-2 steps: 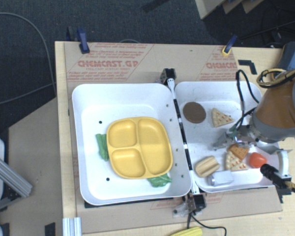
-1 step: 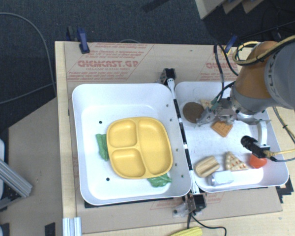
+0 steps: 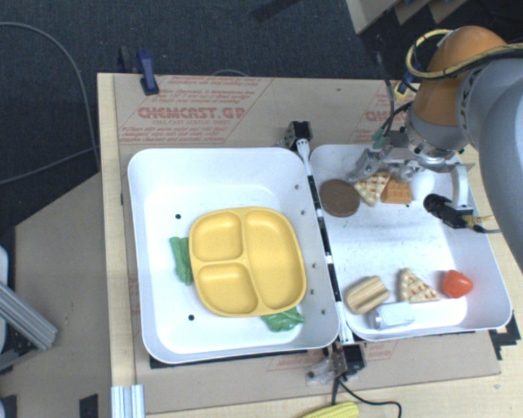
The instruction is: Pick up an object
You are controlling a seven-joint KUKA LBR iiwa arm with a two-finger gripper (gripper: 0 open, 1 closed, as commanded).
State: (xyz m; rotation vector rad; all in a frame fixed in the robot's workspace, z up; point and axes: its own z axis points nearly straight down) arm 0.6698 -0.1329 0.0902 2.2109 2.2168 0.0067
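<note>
My gripper [image 3: 385,172] hangs low over the back of the right bin [image 3: 484,259], open, with its fingertips apart just above a waffle piece [image 3: 371,188] and an orange block [image 3: 397,193]. Nothing sits between the fingers. A brown round patty [image 3: 338,198] lies just left of the waffle. Toward the bin's front lie a bread roll [image 3: 366,293], a pizza slice [image 3: 416,287], a red tomato [image 3: 456,283] and a pale grey-white item [image 3: 392,319].
The left bin [image 3: 157,233] holds a yellow divided plate [image 3: 246,260] with green leaves [image 3: 181,259] at its left edge and another green piece [image 3: 283,320] at its front. The grey arm with its orange band [image 3: 458,64] fills the upper right. A black part [image 3: 444,209] sticks out right of the gripper.
</note>
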